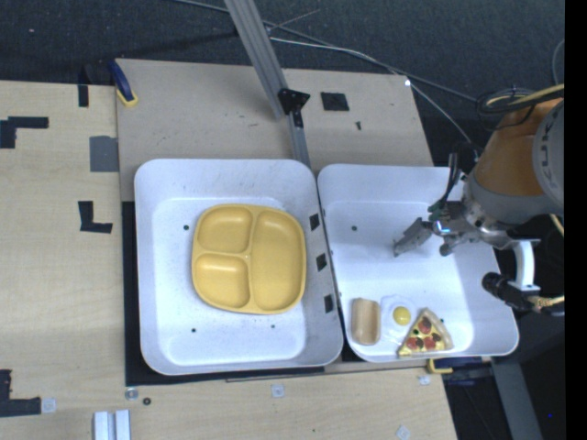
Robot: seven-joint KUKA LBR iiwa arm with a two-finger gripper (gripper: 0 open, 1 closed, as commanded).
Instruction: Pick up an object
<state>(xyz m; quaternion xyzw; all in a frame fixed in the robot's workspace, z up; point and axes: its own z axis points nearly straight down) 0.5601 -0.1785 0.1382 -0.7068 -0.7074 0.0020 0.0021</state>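
So the table (pixel 229 99) has two white bins: the left bin (pixel 151 246) has a yellow divided plate (pixel 249 258), and the right bin (pixel 385 191) has a toy bread slice (pixel 365 321), pizza slice (pixel 426 334) and fried egg (pixel 400 316) along its near edge. The gripper (pixel 415 236) hangs mid-bin, well apart from them; can't tell how far its fingers are spread, nothing visibly held. Looks like the approach step, so next it'd need to shift toward the toys and drop down.
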